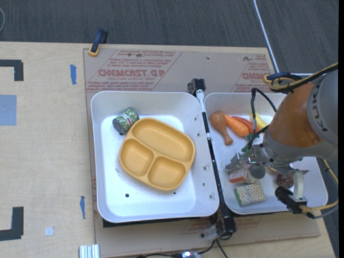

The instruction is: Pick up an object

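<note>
Over the right bin [322, 195] we see the grey arm [301, 123] reaching in from the right, its orange band above the wrist, with the hand [251, 165] low among the clutter near the bin's middle. We cannot tell how the hand is set, since the wrist covers it.

Along the right bin's far edge lie a toy drumstick [220, 124], an orange carrot-like piece [238, 124] and a bit of yellow [261, 122], close together. Just beside the hand sit small grey metal-looking pieces [237, 165], and toward the near edge a patterned rectangular sponge [250, 193] lies flat. A dark round item [284, 180] rests near the bin's right side. Little bare floor remains in this bin.

The left bin [102, 160] holds a yellow divided plate [156, 153] at its middle and a small green can [126, 120] on its side near the far left corner, touching the plate's rim. Open white floor runs along that bin's near edge and left edge. Both bins sit on a cardboard sheet [140, 71] on the counter [43, 160].
</note>
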You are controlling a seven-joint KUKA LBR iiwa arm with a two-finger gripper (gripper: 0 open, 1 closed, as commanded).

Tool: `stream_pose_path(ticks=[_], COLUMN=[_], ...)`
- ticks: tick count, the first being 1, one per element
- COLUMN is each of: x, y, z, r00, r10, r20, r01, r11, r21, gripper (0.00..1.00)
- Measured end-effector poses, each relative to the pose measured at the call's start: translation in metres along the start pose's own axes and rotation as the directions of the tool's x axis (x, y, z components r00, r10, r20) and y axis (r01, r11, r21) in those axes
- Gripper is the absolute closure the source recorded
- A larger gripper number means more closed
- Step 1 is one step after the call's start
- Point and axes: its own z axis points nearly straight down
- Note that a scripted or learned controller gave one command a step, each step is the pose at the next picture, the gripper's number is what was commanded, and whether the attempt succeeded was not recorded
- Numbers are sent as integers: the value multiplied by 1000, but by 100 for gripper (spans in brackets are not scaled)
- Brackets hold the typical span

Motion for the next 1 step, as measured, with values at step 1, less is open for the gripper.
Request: stream_pose_path(ticks=[1], x=[0], y=[2], z=[-11], r00=[1000], r10=[1], r20=[1], r01=[-1], r11=[1000], r21=[-5], gripper=[100])
